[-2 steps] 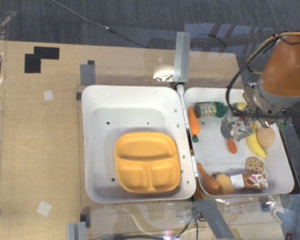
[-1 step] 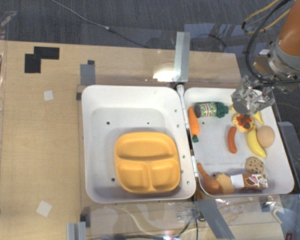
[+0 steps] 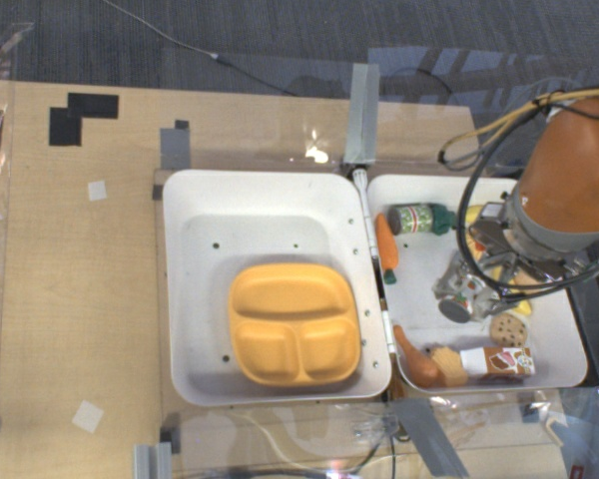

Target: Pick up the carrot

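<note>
— What's nearest us?
— A yellow divided plate [image 3: 295,322] low in the left bin [image 3: 190,267]; snack packets [image 3: 494,360] at the lower right.
— And the carrot [image 3: 386,249]?
— Right of centre, along the right bin's [image 3: 574,367] left wall, green bottle [image 3: 421,219] just above.
— The hand [image 3: 471,292]?
— Mid-right, over the clutter. How it's set, I can't tell.

The scene is evenly and brightly lit from above. Glare is seen on the clear sheeting [image 3: 314,153] at twelve o'clock. Soft shadows are cast inside the left bin [image 3: 195,267]. Slight softness is noted throughout.
</note>
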{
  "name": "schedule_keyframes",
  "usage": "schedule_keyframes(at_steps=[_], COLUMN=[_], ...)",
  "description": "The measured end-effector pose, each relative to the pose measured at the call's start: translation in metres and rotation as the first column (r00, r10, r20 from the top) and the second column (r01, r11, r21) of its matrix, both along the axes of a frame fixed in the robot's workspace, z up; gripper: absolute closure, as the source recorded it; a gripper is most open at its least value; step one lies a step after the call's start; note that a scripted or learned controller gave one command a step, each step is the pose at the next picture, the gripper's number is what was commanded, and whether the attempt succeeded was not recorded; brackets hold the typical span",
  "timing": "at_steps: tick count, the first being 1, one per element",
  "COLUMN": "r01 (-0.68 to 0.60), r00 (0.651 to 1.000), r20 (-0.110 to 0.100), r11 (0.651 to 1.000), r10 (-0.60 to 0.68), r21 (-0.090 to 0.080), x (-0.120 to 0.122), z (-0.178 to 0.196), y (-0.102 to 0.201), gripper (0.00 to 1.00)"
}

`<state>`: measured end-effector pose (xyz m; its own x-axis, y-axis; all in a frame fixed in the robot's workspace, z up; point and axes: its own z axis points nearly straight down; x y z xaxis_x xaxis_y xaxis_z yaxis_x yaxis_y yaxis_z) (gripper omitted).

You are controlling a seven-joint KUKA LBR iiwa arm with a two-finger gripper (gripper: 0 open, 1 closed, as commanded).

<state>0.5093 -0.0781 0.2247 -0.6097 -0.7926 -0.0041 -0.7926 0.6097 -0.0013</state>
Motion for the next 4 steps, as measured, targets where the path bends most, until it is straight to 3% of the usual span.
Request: schedule_keyframes(at_steps=[1,2,3,4], r01=[-0.292,-0.395,-0.614,-0.846], r00=[0.956,0.919,0.789,0.533], r20=[0.007,0.002,0.003,0.002], r11=[0.956,0.919,0.789,0.533], r10=[0.292,0.395,0.614,0.846], r21=[-0.005,-0.007,-0.006,-0.006], x=[0.008,-0.021,0.004,0.055], z=[0.067,0.038,0.025,0.015], y=[-0.027,-0.099,-0.122,-0.124], gripper=[1.00,1.00,1.00,1.00])
